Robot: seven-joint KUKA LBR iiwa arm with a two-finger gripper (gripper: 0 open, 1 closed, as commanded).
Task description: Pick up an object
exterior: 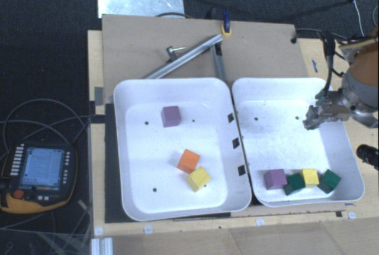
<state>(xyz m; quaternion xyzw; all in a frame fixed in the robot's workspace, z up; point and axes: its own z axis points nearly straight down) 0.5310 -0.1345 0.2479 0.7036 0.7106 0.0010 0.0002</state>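
Grey metal gripper [314, 118] over smooth white right bin [278, 107], small cubes [302, 179]

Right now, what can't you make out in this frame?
- hand, camera view: small and blurred, so open or shut is unreadable.
- Arm, camera view: cut off by the right edge.
- Green cube in the right bin: pressed against the purple cube and yellow cube, sides hidden.
- Pendant screen: text too small.

Left bin [127, 147]: purple cube [171, 116] alone toward the back; orange cube [188, 160] and yellow cube [199, 178] touching near the front. Right bin [343, 153] — front row: purple cube [275, 178], dark green cube [293, 183], yellow cube [310, 176], dark green cube [328, 180], close together.
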